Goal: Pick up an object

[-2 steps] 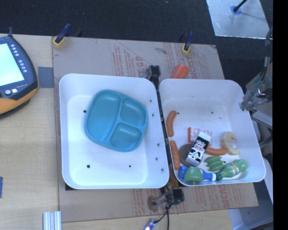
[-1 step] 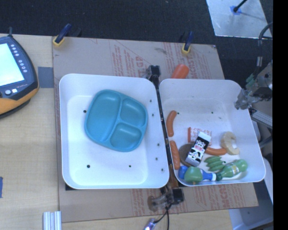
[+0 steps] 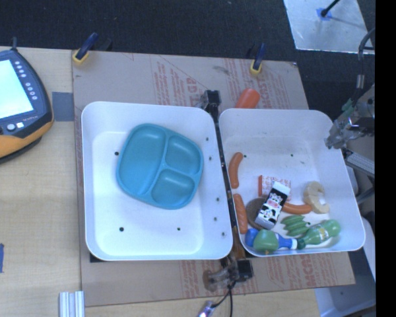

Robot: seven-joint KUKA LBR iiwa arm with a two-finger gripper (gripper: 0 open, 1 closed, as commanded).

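Surface: wooden surface (image 3: 33,203) lay under a brown cardboard sheet (image 3: 178,78), with dark floor behind; two white bins sat side by side on the sheet.
Gripper: gripper (image 3: 346,127) sat at the right edge of the view, over the upper right rim of the right bin (image 3: 277,121); whether it was open or closed could not be told, and nothing was seen in its grasp.
Right bin contents: objects were clustered in the lower half, well apart from the gripper.
Beige ring: beige ring (image 3: 316,196) lay nearest the gripper, by the right wall.
Cow-print carton: black-and-white carton (image 3: 272,207) lay mid-bin, long axis tilted, top end toward upper right.
Sausages: one orange sausage (image 3: 235,169) ran nearly along the left wall; another (image 3: 240,212) lay below it, same direction.
Green bottle: green bottle (image 3: 320,232) lay on its side near the front wall, long axis roughly left to right.
Left bin: left bin (image 3: 102,243) held a blue divided plate (image 3: 160,166), tilted slightly.
Far left: tablet-like pendant (image 3: 10,104) rested on the surface.
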